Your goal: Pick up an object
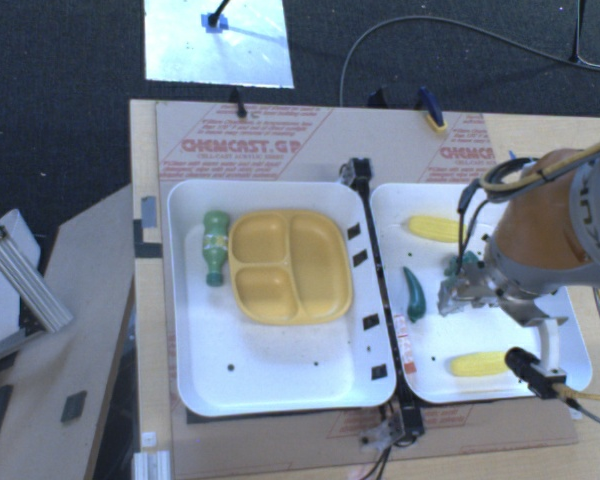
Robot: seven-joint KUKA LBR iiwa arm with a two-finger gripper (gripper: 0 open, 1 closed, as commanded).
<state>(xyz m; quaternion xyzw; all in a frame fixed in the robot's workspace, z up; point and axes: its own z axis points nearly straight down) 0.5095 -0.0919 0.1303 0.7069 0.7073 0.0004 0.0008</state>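
The right bin (570,368) holds a yellow corn cob (433,229) near its far edge. A dark green pepper (414,294) lies by its left wall, and a second yellow corn cob (478,365) lies near its front edge. My gripper (458,295) hangs low over the middle of this bin. It sits just right of the pepper and above the front cob. The arm's orange band and grey wrist cover the bin's right half.
In the left bin (195,368) a green bottle (215,247) lies beside a yellow divided plate (288,266). A black divider with clips (372,268) runs between the bins. Cables loop over the right bin's far corner.
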